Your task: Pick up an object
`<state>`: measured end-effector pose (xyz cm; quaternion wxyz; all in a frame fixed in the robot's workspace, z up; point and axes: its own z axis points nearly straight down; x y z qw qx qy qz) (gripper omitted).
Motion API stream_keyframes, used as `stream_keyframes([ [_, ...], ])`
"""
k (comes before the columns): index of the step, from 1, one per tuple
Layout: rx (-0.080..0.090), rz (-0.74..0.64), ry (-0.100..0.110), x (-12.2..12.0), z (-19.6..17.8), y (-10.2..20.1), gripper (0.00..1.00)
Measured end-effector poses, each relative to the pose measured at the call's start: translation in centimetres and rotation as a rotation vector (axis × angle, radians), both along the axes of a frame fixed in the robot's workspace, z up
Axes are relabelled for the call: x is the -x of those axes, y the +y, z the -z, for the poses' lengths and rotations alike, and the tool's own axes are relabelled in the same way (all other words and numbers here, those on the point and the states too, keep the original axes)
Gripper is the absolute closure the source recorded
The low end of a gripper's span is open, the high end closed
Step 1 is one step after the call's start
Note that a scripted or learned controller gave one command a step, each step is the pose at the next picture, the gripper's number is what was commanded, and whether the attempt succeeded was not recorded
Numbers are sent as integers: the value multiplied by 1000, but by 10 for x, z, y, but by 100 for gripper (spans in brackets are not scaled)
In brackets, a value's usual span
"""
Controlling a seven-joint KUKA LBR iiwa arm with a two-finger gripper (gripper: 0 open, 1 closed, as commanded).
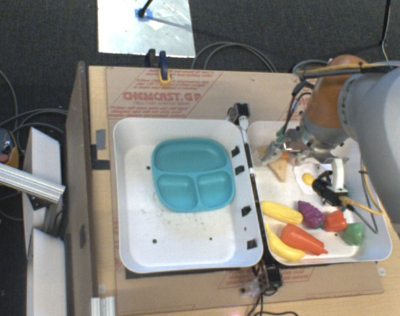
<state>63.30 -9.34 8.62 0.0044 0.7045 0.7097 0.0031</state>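
**Arm low over the right bin, nothing picked up yet**

Cardboard-topped bench holds two white bins; the left bin (137, 242) carries a teal tray (192, 174). Your gripper (279, 151) hangs beside a tan wedge (279, 169) in the right bin (377, 245). Jaw state is unclear. Next, you likely need to close squarely on the wedge.

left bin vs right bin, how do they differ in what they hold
The left bin holds one thing, a teal divided tray lying flat. The right bin holds many small toy foods, such as a corn cob and a carrot, with the arm reaching over it. Both are shallow, white, side by side.
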Motion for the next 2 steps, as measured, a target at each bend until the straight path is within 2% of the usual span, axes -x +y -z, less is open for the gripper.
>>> stream_keyframes([
  [1,-3,1,11,-19,1,-6,0],
  [2,-1,-3,9,-19,-10,-7,100],
])
